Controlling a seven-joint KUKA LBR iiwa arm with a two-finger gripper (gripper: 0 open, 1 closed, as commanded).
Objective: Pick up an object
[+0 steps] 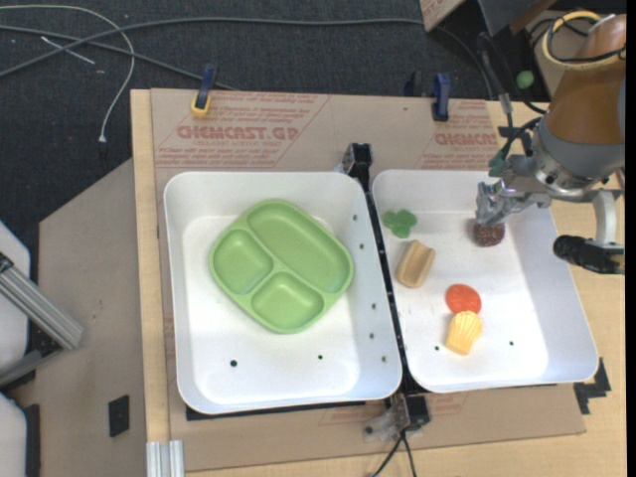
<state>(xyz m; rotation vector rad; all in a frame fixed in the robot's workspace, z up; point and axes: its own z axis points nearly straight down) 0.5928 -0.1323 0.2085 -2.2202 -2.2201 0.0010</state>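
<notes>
A small dark reddish-brown object (pixel 487 234) lies in the far part of the right bin (pixel 556 351), close to its back wall. The pincer (pixel 489 213) stands directly over it, its metal fingers (pixel 484 205) pointing down at the object's top, so close that the two seem to meet; whether the fingers are spread or clenched, or actually grip the object, cannot be told from this angle. Above the pincer rises the grey wrist with its orange band (pixel 586 97), entering from the right side of the view.

Elsewhere in the right bin, a small green piece (pixel 399 223) lies near the bin's left wall, and just in front of it a tan, block-like item (pixel 414 263) rests at a slant. Nearer the front, a round orange-red object (pixel 462 298) touches a yellow ridged one (pixel 463 333) just below it. These four are well apart from the dark object.

The left bin (pixel 199 356) holds a light green divided plate (pixel 281 264) with three compartments, lying flat and turned at an angle. Both bins sit side by side on a brown board (pixel 258 127) on the desk, held by two blue clamps (pixel 206 87) at its far edge.
</notes>
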